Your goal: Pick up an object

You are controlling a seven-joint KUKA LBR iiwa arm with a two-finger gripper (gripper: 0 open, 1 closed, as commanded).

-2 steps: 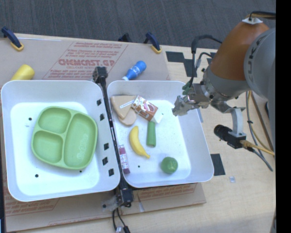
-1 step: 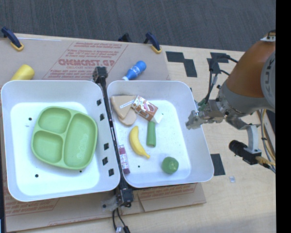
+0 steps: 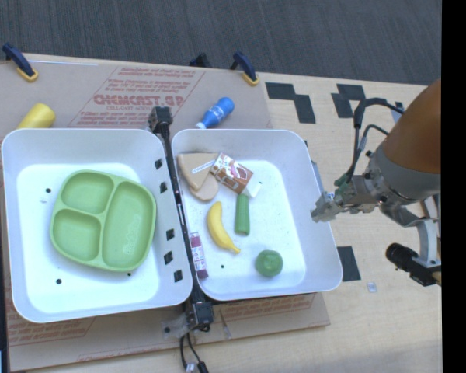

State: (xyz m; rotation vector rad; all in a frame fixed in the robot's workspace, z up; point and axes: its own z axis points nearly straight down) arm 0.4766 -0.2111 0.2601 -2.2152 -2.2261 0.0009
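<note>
The right bin (image 3: 295, 150) holds a tan bread slice (image 3: 196, 174), a small brown and white carton (image 3: 234, 175), a yellow banana (image 3: 220, 228), a green stick-shaped vegetable (image 3: 242, 214) and a green round fruit (image 3: 269, 263). My gripper (image 3: 325, 209) hangs just outside the right bin's right wall, level with the green vegetable. Nothing shows between its fingers, and their spread is too small to read.
The left bin (image 3: 19, 142) carries a green three-part plate (image 3: 103, 220). A blue and white bottle (image 3: 216, 113) and a yellow object (image 3: 37, 116) lie on the cardboard behind the bins. The arm's grey body and orange band (image 3: 419, 134) fill the bench's right side.
</note>
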